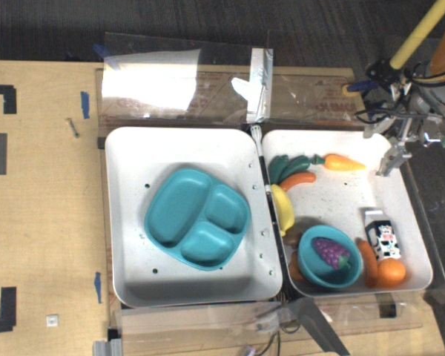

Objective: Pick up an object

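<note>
The arm enters at the upper right corner. Its visible parts are a yellow link running diagonally up and to the right, a bundle of dark cables, and a metal gripper (394,158) hanging down over the far right corner of the right bin (419,221). Nothing lies between the gripper and the bin wall beneath it. The gripper is too small and too cluttered by cables for its state to be read; cannot tell.

The right bin holds all the small items:

- An orange and yellow carrot (344,163) lies near the far wall, long axis roughly left to right, its narrow end toward the right.
- A green leafy piece (289,165) and an orange-red pepper (298,179) lie just to the carrot's left, both angled down toward the left.
- A yellow banana (283,208) lies along the left wall, long axis running near to far.
- A teal bowl (328,256) sits at the near side with purple grapes (331,253) inside it.
- A small white carton (383,237) lies near the right wall, long axis near to far.
- An orange (391,273) sits just below the carton, at the near right corner.

The left bin (133,154) holds a teal divided plate (197,217), lying flat and turned at a slant.
</note>
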Robot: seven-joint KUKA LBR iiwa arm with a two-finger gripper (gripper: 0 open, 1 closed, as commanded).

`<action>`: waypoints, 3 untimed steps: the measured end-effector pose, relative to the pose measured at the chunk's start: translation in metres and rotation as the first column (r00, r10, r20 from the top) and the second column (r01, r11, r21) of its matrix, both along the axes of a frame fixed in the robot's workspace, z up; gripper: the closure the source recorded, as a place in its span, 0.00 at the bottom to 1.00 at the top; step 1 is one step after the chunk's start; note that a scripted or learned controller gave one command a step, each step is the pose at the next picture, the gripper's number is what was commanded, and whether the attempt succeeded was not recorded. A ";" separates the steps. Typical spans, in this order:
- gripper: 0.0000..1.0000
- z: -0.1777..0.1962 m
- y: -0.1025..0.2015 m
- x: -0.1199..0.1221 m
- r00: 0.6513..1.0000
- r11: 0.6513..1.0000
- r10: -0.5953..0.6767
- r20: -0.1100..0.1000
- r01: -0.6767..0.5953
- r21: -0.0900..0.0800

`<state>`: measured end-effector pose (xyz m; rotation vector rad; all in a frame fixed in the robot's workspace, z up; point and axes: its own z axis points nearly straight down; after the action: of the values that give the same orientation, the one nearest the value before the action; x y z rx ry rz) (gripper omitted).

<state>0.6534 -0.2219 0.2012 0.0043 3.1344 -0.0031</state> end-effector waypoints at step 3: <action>0.00 -0.112 0.063 -0.080 1.000 1.000 0.008 0.002 -0.008 0.001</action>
<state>0.5732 -0.1584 0.0887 -0.0087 3.1320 -0.0017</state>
